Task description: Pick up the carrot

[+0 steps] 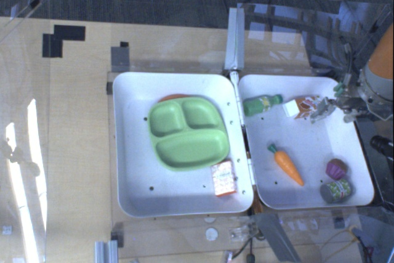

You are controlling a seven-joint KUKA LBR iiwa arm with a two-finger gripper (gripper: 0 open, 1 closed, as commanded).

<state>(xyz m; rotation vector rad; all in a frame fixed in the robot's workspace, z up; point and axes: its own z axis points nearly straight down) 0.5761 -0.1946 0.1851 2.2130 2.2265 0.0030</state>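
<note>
One carrot (287,165) lies at the right bin's (363,160) centre; gripper (325,109) hovers at upper right, fingers parted, holding nothing.

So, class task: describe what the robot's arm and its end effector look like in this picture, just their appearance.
The arm enters from the right edge of the view, with a grey body and an orange band above the wrist. The end effector is a small metallic grey assembly with thin, pale parts at its tip. Dark cables run around the wrist. No markings can be made out; the detail is too fine to tell more.
</note>
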